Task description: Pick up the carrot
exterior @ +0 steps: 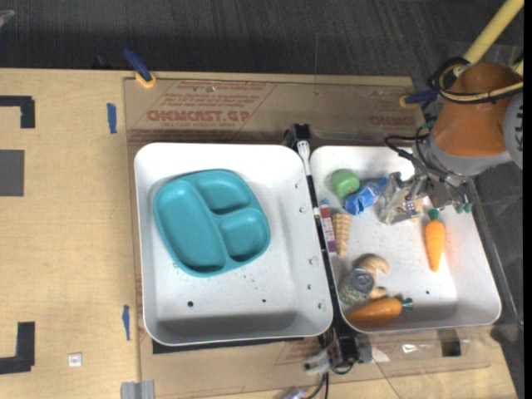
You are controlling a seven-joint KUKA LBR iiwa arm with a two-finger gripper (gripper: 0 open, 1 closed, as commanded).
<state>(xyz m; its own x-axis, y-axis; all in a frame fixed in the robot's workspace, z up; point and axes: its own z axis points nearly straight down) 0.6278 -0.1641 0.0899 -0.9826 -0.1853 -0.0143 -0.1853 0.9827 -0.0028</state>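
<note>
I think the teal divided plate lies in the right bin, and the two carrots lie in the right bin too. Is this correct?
Not quite. The camera view shows the teal divided plate in the left bin, not the right one. The rest holds: both carrots, one upright and one along the front wall, lie in the right bin.
</note>
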